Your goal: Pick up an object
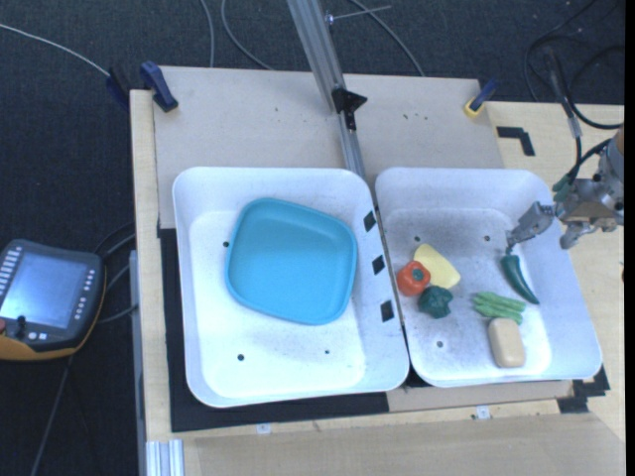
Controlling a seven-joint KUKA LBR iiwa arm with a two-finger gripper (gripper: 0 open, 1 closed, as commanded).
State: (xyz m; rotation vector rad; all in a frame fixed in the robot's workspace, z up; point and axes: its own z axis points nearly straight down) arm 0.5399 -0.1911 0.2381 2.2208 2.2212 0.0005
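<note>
Item 1, gripper (544,228): I logged it at the right rim of the right-hand shallow white plastic bin (446,180), one grey finger (529,222) reaching in over the wall. I could not tell from my screen how wide it stood, and I saw nothing between its fingers.

Item 2, dark green glossy chilli pepper (518,276): one, lying just below that finger and nearest of all to the gripper; I took it for the likely pick.

Item 3, green ridged bean-pod piece (497,305): one, just left of the chilli's tip.

Item 4, tan oblong bread-like block (506,343): one, directly below the pod.

Item 5, yellow wedge (437,265), red-orange round toy vegetable (413,279) and dark green knobbly floret (435,301): one of each, clustered together near the bin's middle, well apart from the gripper.

Item 6, turquoise square plastic plate (292,260): one, alone in the left white bin (198,191). Bins: two, side by side on the pale wooden surface (248,117).

Risk, as I judged it: the chilli was slim and smooth and lay close to the wall, so a descent slightly off line might have closed on air, skidded it aside, or caught the rim.
</note>
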